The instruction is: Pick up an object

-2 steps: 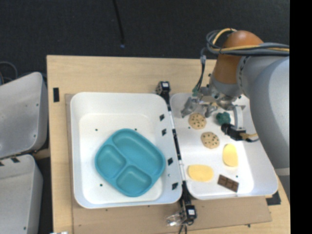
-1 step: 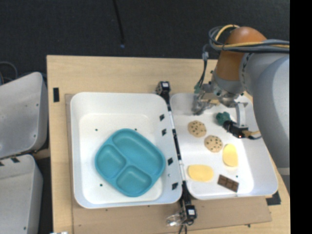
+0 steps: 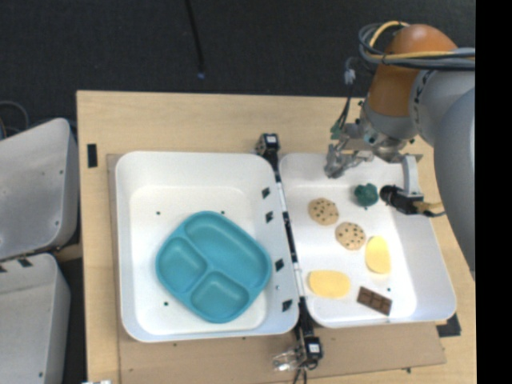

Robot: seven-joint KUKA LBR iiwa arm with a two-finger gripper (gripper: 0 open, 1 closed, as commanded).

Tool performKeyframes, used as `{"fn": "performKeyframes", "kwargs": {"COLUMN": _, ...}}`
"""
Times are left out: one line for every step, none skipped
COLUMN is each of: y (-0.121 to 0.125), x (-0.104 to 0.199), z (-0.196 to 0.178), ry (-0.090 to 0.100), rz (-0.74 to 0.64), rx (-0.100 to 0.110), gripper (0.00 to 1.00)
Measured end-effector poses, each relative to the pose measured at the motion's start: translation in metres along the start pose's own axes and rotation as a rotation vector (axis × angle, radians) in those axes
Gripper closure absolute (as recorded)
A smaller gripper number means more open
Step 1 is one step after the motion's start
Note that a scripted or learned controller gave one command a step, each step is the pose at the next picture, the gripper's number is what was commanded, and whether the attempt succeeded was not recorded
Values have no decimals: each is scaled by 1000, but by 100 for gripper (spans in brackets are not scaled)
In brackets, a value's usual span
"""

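Wooden bench | two white bins | dark floor | end effector state unclear

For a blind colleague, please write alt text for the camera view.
The gripper hangs over the right bin's far edge, above two cookies, two yellow pieces, a chocolate bar and a green object. The left bin holds a blue divided plate.

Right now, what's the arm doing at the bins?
The gripper hangs over the back of the right bin, with nothing visibly between its fingers. Nearest to it is a small green object. Also in that bin: two cookies, two yellow pieces and a brown piece. A blue divided tray sits in the left bin.
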State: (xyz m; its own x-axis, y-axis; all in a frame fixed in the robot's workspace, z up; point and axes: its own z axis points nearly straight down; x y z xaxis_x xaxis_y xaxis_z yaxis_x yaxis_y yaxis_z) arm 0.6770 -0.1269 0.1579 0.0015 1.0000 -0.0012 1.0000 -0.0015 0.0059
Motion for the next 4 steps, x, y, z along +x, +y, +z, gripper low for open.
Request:
{"fn": "performKeyframes", "kwargs": {"y": -5, "x": 0, "z": -63, "ry": 0, "rz": 1, "rx": -2, "gripper": 100}}
{"fn": "performKeyframes", "kwargs": {"y": -4, "x": -2, "z": -117, "ry": 0, "rz": -4, "rx": -1, "gripper": 100}}
{"fn": "performKeyframes", "kwargs": {"y": -29, "x": 44, "z": -102, "ry": 1, "rz": -6, "rx": 7, "gripper": 100}}
{"fn": "performKeyframes", "kwargs": {"y": -55, "x": 78, "z": -100, "ry": 1, "rz": -5, "rx": 7, "gripper": 100}}
